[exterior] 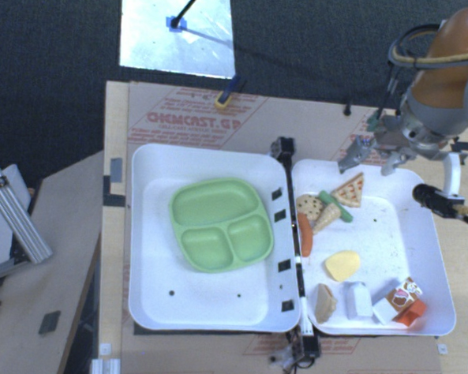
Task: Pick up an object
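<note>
The right bin holds several toy foods. A triangular sandwich slice lies at the back, with a green piece, a round cracker and a cone beside it. An orange carrot lies along the left wall. A yellow slice sits mid-bin. At the front are a brown bread piece, a white block and an orange-and-white carton. My gripper hovers over the bin's back edge, just behind the sandwich slice, open with nothing between its fingers.
The left bin holds a green divided plate. A black divider with clips runs between the bins. A black cylinder on the arm sticks out over the right bin's back right corner.
</note>
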You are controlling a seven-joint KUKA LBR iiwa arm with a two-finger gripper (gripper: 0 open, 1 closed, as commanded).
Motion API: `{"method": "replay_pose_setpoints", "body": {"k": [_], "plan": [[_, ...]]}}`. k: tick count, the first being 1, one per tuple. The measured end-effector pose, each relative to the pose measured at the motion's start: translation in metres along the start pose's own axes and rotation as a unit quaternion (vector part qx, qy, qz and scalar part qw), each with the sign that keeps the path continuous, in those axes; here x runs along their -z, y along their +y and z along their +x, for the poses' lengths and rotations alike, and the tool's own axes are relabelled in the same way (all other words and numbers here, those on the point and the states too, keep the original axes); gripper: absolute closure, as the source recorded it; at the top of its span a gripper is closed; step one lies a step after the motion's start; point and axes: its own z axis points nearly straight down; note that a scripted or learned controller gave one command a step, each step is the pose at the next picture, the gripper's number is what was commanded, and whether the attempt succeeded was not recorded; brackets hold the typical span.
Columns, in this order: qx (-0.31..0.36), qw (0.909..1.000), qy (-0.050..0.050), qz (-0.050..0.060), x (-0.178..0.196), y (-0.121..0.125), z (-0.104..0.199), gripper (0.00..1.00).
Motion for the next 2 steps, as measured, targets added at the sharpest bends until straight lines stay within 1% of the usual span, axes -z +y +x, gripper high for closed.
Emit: {"method": "replay_pose_setpoints", "body": {"k": [1, 2], "plan": [[0.001, 1.0, -0.001, -0.006, 0.008, 0.002, 0.0, 0.0], [0.002, 1.0, 0.0, -0.005, -0.051, 0.005, 0.007, 0.0]]}}
